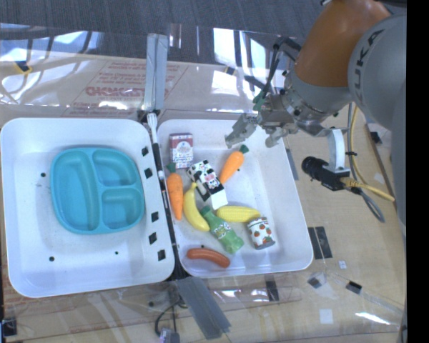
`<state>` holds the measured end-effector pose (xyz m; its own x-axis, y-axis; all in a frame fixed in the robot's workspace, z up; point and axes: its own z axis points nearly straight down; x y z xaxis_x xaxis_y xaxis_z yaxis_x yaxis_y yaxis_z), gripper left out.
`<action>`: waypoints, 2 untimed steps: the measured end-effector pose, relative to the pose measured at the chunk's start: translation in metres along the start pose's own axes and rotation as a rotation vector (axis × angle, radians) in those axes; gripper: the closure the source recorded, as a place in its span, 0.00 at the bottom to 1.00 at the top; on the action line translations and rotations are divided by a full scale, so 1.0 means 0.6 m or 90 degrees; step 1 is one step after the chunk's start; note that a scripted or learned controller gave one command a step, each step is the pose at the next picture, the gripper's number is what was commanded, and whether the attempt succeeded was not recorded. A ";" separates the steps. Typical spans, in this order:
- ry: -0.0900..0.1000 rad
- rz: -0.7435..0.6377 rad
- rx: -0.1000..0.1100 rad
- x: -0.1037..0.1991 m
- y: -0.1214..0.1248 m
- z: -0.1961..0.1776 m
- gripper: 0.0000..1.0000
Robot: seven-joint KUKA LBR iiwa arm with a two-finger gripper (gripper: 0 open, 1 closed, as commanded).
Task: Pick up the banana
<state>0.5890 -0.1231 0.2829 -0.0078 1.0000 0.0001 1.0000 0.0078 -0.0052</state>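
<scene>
The banana [194, 212] is yellow and curved. It lies in the right bin [289, 191] between an orange carrot [175, 195] and a green bottle [224, 233]. My gripper [256, 136] hangs over the bin's far edge, up and to the right of the banana and well apart from it. Its two fingers are spread open with nothing between them. A second carrot [232, 166] lies just below the left fingertip [237, 135].
The right bin also holds a black-and-white cow-print carton [206, 179], a red and white box [181, 149], a yellow oval piece [238, 214], a small jar [260, 233] and a sausage [208, 257]. A blue divided tray [98, 190] sits in the left bin [28, 256].
</scene>
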 end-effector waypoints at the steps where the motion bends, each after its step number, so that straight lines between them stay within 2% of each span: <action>1: 0.000 0.022 0.001 0.053 -0.113 0.145 0.00; 2: 0.001 -0.013 0.001 0.049 -0.142 0.307 0.00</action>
<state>0.5027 -0.0944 0.0992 -0.0288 0.9996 0.0017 0.9996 0.0288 -0.0069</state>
